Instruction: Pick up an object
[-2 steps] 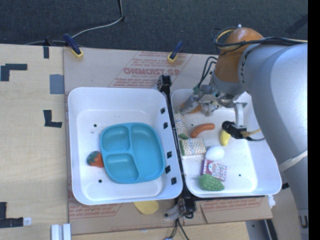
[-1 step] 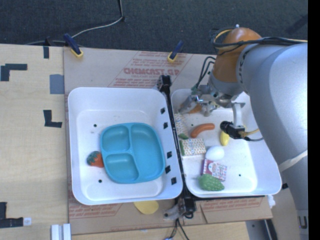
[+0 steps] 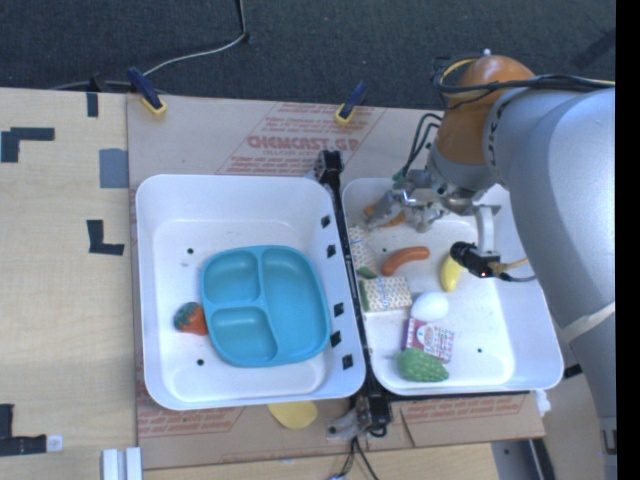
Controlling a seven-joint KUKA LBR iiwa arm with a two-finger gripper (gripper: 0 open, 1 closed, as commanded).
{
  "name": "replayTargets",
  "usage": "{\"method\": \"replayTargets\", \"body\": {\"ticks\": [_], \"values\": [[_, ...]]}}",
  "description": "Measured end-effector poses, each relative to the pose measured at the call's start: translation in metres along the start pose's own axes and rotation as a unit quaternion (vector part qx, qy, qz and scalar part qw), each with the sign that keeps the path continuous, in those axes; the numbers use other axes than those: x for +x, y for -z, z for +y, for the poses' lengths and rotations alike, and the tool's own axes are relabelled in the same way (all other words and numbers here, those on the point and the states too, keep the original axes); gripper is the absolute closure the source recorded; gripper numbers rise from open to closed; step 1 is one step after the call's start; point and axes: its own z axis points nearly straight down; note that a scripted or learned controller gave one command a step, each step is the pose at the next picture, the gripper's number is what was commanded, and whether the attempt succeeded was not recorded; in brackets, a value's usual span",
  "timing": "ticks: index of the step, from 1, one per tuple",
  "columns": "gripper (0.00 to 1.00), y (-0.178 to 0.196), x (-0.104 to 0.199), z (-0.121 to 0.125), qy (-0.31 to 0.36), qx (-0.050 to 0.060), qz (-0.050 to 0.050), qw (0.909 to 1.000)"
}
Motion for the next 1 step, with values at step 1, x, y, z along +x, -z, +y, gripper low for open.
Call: {"method": "replayTargets", "body": {"ticks": [1], "values": [[0.00, -0.0003, 0.0176, -0.0002, 0.000, 0.000, 0.000, 1.0000]]}}
